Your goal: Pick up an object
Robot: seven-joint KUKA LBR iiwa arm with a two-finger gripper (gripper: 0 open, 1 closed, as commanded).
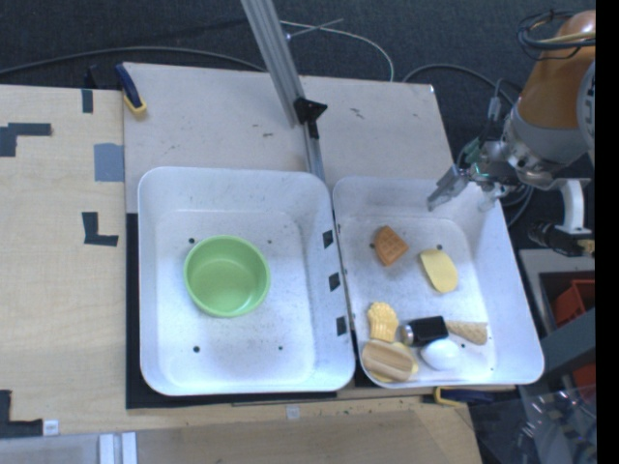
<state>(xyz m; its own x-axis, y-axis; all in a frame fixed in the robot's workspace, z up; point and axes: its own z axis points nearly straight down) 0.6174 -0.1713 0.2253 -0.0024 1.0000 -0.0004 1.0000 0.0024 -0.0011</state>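
Observation:
The right bin (503, 259) holds several small objects: a brown waffle-like piece (390, 246), a pale yellow oval (439, 270), a yellow ridged piece (383, 321), a black block (424, 331), a white egg shape (442, 354), a tan bun (389, 361) and a tan wedge (468, 333). My gripper (462, 191) hangs over the far right corner of this bin, above and to the right of the waffle-like piece. Its fingers are open with nothing between them.
A green bowl (227, 275) stands in the left bin (155, 259). A slanted metal pole (276, 46) rises behind the bins, ending near their shared wall. Cables lie on the dark floor at the back.

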